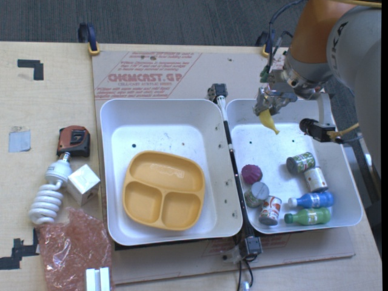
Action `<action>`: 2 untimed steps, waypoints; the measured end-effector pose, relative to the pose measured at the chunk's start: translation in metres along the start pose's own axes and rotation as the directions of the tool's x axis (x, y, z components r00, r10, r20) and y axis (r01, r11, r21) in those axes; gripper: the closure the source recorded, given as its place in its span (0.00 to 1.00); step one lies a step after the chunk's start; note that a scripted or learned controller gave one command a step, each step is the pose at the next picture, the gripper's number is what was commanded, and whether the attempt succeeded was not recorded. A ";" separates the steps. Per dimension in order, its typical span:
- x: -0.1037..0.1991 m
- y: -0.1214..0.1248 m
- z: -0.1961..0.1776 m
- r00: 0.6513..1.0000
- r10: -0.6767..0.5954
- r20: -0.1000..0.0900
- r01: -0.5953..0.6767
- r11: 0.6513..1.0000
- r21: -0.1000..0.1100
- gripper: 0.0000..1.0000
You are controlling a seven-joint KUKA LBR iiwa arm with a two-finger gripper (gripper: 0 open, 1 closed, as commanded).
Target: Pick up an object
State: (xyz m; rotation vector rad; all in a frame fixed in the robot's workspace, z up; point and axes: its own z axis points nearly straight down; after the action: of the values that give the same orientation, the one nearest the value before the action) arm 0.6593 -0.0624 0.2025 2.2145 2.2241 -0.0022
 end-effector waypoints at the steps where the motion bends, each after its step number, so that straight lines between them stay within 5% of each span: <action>1: 0.000 0.000 -0.010 1.000 -0.002 0.002 0.002 1.000 0.000 1.00; 2: -0.001 0.001 -0.019 1.000 -0.004 0.004 0.004 1.000 -0.001 1.00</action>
State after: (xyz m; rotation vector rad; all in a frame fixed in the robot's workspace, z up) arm 0.6600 -0.0632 0.2219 2.2080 2.2258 -0.0048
